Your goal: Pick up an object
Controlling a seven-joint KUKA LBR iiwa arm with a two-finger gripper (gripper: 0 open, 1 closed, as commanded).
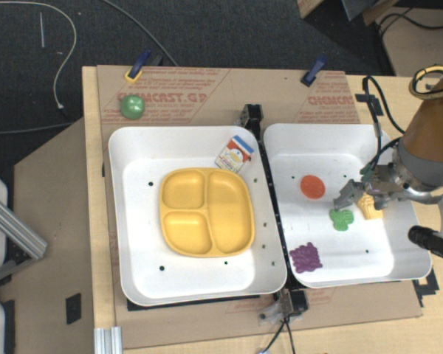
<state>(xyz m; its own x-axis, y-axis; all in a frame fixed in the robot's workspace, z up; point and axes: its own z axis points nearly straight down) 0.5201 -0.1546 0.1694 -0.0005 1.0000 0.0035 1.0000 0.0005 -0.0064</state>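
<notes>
In the right bin point(325, 142) lie a round orange-red object point(312, 187), a small green object point(342, 219), a purple bunch of grapes point(306, 257) and a small yellow object point(370, 208). My gripper point(358, 196) hangs low over the right part of this bin, reaching in from the right. It is just above the green object and right beside the yellow one, which is partly hidden under it. I cannot see whether anything is held.
The left bin point(133, 198) holds a yellow divided plate point(207, 212) and a small carton point(235, 154) at its back right. A green ball point(133, 107) rests on the cardboard behind that bin. Clamps sit between the bins at the back point(251, 114) and front point(292, 301).
</notes>
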